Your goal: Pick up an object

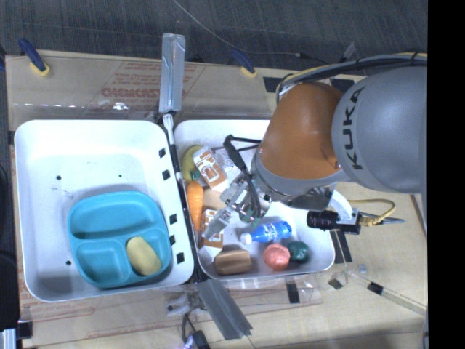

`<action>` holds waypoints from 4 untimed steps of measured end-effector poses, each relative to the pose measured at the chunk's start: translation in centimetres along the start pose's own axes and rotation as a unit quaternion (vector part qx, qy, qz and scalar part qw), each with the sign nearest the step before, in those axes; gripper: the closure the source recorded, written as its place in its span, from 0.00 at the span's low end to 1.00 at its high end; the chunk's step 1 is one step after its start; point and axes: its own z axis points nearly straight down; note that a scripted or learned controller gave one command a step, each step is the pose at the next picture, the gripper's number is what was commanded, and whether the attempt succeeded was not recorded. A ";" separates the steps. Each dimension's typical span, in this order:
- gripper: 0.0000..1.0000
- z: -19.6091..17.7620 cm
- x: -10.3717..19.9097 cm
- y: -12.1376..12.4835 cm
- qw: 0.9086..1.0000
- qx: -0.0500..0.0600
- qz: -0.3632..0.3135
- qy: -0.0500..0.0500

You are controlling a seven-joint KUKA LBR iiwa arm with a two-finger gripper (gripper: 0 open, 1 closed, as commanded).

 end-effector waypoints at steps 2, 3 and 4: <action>0.00 -1.0 -0.2 0.1 1.000 0.000 -0.003 0.000; 0.00 1.1 -3.6 4.3 0.988 -0.003 0.155 -0.004; 0.00 1.0 -7.3 2.7 1.000 -0.003 -0.009 -0.005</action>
